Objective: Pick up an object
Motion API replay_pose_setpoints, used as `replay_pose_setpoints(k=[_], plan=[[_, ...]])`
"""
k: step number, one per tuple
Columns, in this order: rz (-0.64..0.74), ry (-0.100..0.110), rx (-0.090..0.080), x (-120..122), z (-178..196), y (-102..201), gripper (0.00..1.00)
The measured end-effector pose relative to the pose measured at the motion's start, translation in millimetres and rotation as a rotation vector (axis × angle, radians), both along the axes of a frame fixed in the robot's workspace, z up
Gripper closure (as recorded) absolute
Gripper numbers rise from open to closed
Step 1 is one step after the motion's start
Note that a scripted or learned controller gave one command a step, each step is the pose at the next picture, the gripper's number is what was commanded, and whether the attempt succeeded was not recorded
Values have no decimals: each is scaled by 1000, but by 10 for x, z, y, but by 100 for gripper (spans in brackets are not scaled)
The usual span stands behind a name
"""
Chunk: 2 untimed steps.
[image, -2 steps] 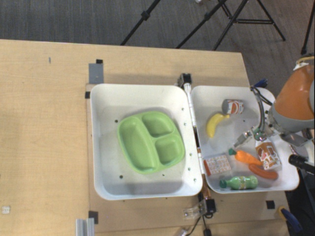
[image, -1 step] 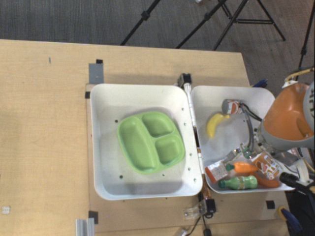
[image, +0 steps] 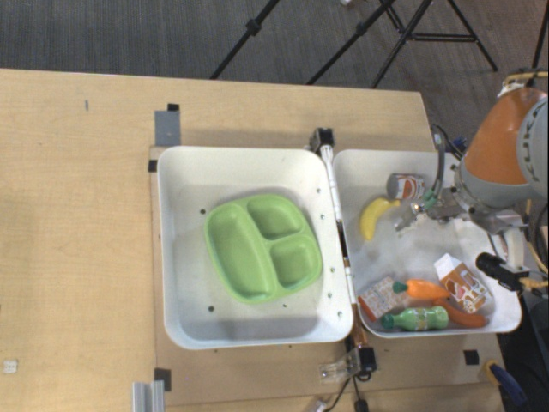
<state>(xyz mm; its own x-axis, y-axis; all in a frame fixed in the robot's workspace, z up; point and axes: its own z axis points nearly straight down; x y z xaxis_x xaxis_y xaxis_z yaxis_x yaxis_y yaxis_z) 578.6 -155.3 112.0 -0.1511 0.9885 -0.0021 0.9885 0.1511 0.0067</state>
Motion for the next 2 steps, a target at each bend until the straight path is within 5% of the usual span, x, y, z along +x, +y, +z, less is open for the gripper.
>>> replay_pose_setpoints(k=[1, 2], plan=[[182, -6, -5, -515, -218, -453, 0], [333, -10, -8, -853, -213, -503, 0]])
